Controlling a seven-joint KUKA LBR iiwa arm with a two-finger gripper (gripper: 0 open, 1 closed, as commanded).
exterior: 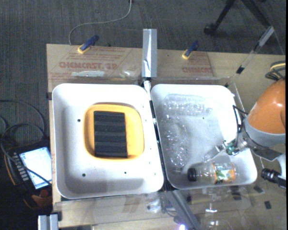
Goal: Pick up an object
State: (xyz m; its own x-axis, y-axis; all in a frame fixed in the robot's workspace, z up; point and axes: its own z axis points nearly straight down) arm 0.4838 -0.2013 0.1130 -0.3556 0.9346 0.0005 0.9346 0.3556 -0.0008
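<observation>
A clear bottle (213, 172) with a black cap and a green-orange label lies on its side at the front of the right bin (230, 96). A crumpled clear plastic bottle (182, 110) lies further back in the same bin. In the left bin (62, 128) rests a yellow block with a black ribbed top (111, 133). My gripper (229, 149) hangs low at the right bin's right side, just above and right of the labelled bottle. The grey wrist and its orange band (269, 111) hide the bin's right rim.
A metal post (149, 51) stands behind the seam between the bins. Two blue-and-yellow clamps (88, 44) hold the cardboard at the back. A tablet and cables (31, 164) lie on the floor left of the bench.
</observation>
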